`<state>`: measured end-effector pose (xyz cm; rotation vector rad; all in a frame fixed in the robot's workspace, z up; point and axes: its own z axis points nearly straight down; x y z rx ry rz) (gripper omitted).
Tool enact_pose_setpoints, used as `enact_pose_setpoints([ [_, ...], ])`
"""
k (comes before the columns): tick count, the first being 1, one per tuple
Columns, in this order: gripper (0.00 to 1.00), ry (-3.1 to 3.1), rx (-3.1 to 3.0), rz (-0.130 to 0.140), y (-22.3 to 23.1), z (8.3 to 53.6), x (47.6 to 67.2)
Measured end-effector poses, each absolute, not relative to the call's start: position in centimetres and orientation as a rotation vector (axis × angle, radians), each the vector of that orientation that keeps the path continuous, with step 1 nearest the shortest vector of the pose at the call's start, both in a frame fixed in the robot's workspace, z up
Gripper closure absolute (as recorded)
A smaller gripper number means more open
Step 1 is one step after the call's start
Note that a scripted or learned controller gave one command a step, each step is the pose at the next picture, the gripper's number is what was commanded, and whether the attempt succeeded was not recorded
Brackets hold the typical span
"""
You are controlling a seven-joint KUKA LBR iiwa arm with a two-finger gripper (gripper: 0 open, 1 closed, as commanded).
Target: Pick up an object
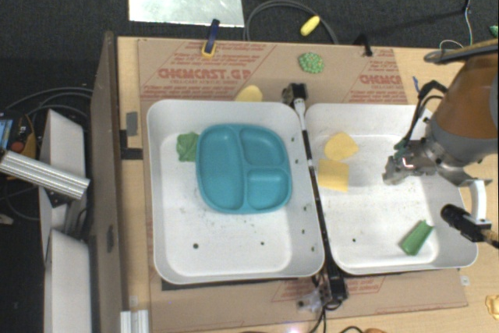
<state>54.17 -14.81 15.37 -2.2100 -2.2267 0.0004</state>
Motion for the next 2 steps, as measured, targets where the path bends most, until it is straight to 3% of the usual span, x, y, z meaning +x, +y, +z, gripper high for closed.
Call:
enact_pose_setpoints([
  [1, 0.0, -2.226, -2.219, -0.001, -15.1, 15.7, 54.2],
  [2, 0.0, -2.228, -2.21, -0.001, -10.1, 11.5, 53.7],
])
